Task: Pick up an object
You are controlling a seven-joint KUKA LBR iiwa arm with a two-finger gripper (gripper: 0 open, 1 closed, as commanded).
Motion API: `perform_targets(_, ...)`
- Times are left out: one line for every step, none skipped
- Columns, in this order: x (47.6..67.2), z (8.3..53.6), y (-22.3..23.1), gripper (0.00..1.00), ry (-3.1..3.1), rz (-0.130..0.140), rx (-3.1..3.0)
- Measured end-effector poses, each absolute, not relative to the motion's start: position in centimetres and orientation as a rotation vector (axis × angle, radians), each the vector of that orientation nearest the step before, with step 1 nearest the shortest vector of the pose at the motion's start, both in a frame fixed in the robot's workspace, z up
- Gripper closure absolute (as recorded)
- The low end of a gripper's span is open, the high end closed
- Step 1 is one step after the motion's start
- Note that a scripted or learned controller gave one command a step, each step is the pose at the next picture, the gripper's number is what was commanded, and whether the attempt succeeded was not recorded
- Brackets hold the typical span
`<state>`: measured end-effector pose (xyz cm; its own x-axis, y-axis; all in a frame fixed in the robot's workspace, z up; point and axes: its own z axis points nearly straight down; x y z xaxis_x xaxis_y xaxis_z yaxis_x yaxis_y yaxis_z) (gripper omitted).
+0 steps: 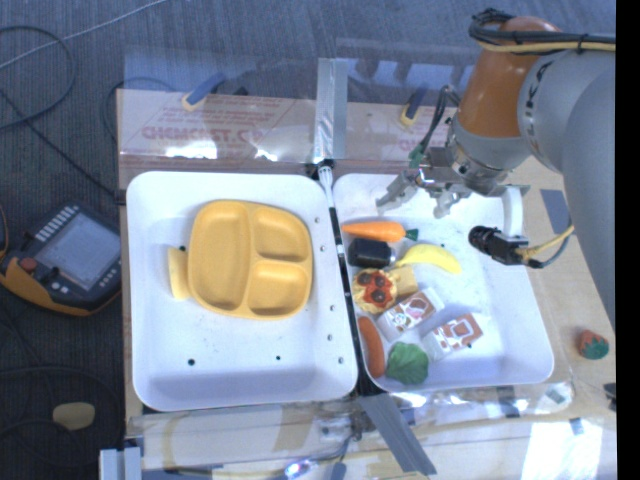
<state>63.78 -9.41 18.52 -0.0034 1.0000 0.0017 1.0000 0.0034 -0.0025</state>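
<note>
The left bin [150, 368] carries a yellow divided plate [250, 258] lying flat near its middle, with a pale yellow piece [177, 273] tucked against the plate's left edge, partly hidden under it.

In the right bin [530, 358] the toy food is bunched along the left wall: an orange carrot [372, 231] at the top, a dark block [368, 253] just below it, a yellow banana [430, 258] to the right of that, then a pizza slice [377, 288], two small printed packets [410, 313] [455, 333], a red sausage [371, 343] and a green leafy piece [407, 363] at the bottom. Several of these touch or overlap, so their outlines are hard to separate.

The end effector [420, 198] hangs over the upper part of the right bin, above and right of the carrot, its two fingers spread apart with nothing between them and touching no object. The arm's grey body is cut off at the right edge.
</note>
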Motion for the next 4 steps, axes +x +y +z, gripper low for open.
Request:
perform_targets(64.6, 9.6, -11.1, 0.00, -2.214, -0.001, -2.228)
perform_targets(65.4, 10.9, -13.4, 0.00, -2.154, 0.001, -2.285)
perform_targets(62.0, 9.0, -12.8, 0.00, -2.163, -0.007, -2.294)
perform_targets(62.2, 10.0, -12.7, 1.00, -2.162, -0.015, -2.294)
